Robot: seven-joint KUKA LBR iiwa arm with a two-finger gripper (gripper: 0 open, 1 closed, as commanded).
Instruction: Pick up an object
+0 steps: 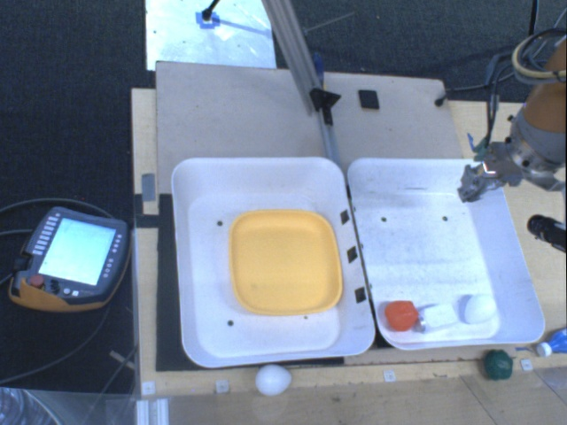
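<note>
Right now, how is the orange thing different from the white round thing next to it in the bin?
The orange object is bright orange, while the white egg-shaped object nearly blends into the white right bin. The orange object looks blockier, the white one smooth and rounded. The orange one lies nearer the bins' divider, the white one nearer the outer wall. Both rest along the right bin's near edge.

right bin [425, 237] middle open | orange object [400, 315], white egg [479, 308] crowd near wall
</note>
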